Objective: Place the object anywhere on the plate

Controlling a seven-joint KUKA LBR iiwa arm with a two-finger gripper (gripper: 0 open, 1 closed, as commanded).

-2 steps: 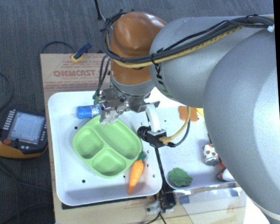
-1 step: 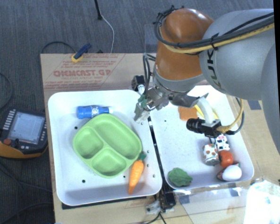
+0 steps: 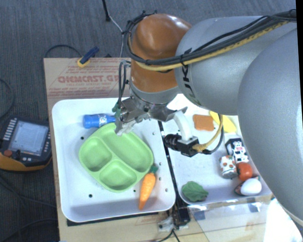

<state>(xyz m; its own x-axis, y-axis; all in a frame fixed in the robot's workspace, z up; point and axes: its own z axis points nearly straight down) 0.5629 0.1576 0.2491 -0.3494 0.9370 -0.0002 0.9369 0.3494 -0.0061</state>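
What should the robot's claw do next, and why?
Probably lift a little and head for a toy. The claw sits at the back edge of the green plate, and I can't see anything in it. The carrot lies beside the plate, the blue bottle behind it.

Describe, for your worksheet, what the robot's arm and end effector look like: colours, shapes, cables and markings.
The arm is bulky, rounded and smooth grey, with a glossy orange band above the wrist. Black cables, one yellow-striped, run along its top, and dark lettering shows on the grey shell beside the band. The end effector is a small grey metal assembly with thin cables running down to it.
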